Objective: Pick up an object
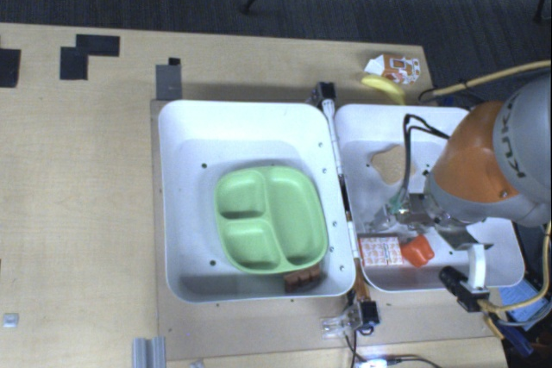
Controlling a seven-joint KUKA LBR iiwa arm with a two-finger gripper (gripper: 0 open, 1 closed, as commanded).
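Observation:
In the right bin (509, 267) lie a red-and-white patterned packet (379, 252), a small orange block (418, 251) just to its right, and a flat tan piece (388, 161) further back. My gripper (407, 215) reaches down into this bin from the right. It hangs just above the packet and the orange block, in front of the tan piece. The grey arm with its orange band (473, 161) covers much of the bin's right half.
The left bin (185, 185) holds a green divided plate (270, 218) with a small brown object (301, 278) at its front edge. A yellow item and a small packet (392, 71) lie on the bench behind the right bin. Cables run along the right.

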